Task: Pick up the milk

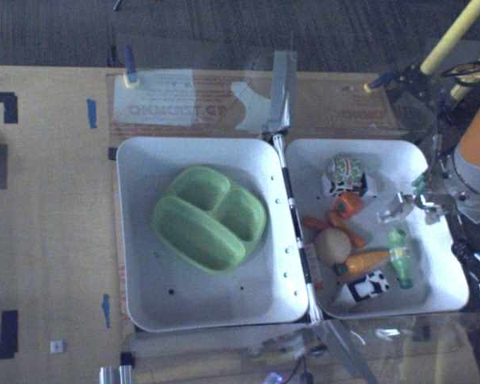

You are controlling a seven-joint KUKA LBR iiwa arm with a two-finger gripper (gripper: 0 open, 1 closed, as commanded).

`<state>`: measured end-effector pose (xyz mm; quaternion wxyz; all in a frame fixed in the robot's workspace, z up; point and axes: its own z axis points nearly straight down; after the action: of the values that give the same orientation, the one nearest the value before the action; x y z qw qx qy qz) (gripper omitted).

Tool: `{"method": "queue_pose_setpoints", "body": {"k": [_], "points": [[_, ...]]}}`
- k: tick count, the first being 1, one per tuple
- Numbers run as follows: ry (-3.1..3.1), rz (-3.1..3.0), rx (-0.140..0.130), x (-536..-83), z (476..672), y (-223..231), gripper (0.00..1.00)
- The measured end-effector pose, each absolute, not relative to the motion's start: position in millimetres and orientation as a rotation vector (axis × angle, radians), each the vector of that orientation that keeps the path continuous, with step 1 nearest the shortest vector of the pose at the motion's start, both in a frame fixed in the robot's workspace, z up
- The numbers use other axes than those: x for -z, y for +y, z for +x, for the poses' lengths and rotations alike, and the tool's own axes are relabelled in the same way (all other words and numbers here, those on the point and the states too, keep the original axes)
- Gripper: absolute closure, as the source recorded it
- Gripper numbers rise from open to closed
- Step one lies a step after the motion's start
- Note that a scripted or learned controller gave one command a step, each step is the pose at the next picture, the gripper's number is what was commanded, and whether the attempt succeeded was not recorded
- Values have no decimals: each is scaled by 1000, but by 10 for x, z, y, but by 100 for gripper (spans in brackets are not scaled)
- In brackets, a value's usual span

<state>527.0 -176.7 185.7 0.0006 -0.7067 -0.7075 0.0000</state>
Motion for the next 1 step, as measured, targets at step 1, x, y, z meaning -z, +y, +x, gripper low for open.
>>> {"method": "queue_pose_setpoints", "body": {"k": [1], "points": [[-2534, -1912, 19, -1139, 4965, -1650, 0]]}}
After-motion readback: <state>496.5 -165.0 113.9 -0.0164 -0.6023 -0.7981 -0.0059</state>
